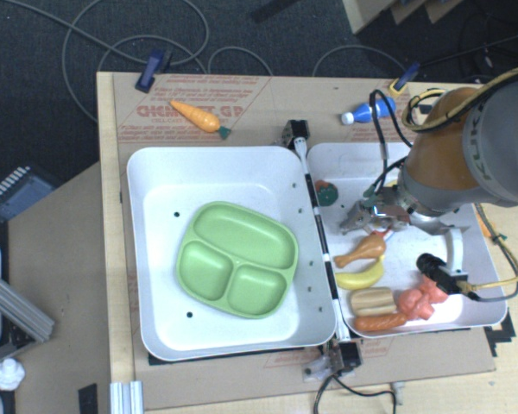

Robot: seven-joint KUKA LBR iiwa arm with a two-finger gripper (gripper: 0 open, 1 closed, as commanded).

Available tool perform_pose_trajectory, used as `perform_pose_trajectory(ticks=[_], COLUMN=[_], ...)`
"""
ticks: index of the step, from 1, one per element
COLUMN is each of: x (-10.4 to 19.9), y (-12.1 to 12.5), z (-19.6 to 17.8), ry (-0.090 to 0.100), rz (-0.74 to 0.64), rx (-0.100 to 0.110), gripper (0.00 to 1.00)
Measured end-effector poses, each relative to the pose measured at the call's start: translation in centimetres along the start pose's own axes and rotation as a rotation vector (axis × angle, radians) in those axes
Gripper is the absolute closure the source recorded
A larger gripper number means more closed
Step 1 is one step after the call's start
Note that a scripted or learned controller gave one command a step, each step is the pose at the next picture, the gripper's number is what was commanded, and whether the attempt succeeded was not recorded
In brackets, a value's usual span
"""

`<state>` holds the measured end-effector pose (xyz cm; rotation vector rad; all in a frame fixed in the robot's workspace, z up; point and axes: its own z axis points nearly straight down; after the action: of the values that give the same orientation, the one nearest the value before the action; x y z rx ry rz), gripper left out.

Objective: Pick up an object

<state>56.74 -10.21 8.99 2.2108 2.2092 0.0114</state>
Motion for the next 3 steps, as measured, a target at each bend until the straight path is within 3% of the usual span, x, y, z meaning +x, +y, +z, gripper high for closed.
perform_pose_trajectory(ticks=[1,2,3], x=[0.20,0.22,0.22], y=[-2.38,-2.34,-2.36], z=[0.47,-0.50,-0.48], ry=[0.005,0.005,0.005], rz=[0.000,0.001,0.001], rx=[0.015,0.013,0.014], gripper=[0.00,1.00,0.00])
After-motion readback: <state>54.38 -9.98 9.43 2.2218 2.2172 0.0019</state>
